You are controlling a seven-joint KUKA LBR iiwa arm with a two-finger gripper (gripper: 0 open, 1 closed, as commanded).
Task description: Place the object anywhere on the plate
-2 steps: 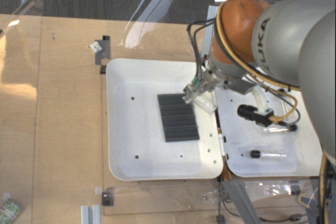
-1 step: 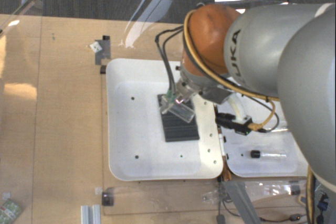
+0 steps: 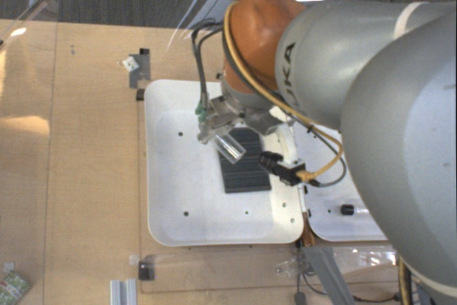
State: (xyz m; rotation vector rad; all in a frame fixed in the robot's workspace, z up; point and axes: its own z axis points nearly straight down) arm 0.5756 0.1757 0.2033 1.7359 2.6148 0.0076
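Note:
The arm's wrist, with its orange band (image 3: 260, 25), hangs over the right half of the left white bin (image 3: 171, 175). My gripper (image 3: 232, 146) points down into that bin, and a shiny metal part of it shows at its lower end. Right under and beside it lies a dark ribbed rectangular piece (image 3: 248, 171) on the bin floor. Whether that piece is a loose object or part of the gripper cannot be told. A small black object (image 3: 347, 210) lies in the right bin (image 3: 335, 225).
The grey arm covers most of the right bin and the view's right side. A black bracket (image 3: 141, 68) sits on the wooden bench at the left bin's far corner. Cables (image 3: 314, 171) loop off the wrist above the divide between the bins.

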